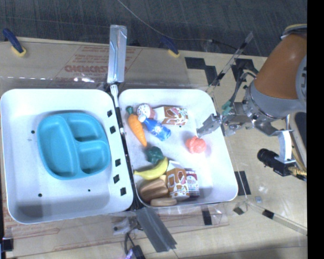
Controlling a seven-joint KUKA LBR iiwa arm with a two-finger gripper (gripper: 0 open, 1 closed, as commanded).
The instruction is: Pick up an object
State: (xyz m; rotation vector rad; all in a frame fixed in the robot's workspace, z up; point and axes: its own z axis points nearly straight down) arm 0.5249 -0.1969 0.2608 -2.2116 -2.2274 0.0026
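From above, the grey arm [281, 85] with its orange band reached in from the right, bent low over the right bin's [221, 177] right rim. Its gripper [208, 127] hung just inside that rim, above the pinkish-red fruit [195, 144]; whether it was wide or narrow I could not tell.

The bench [270, 225] was pale wood-coloured, with black tape marks, and dark carpet lay beyond its far edge. The left bin [21, 198] carried a blue divided tray [74, 144] near its middle.

In the right bin, the fruit sat near the right wall, round, with no clear long axis. An orange carrot [136, 129] lay by the left wall, running from far to near. A blue bottle [155, 128] lay beside it, slanted. A yellow banana [153, 170] curved near the front-left corner, beside a brown bread roll [153, 188] and a small carton [181, 182]. Another carton [174, 115] lay near the far wall.
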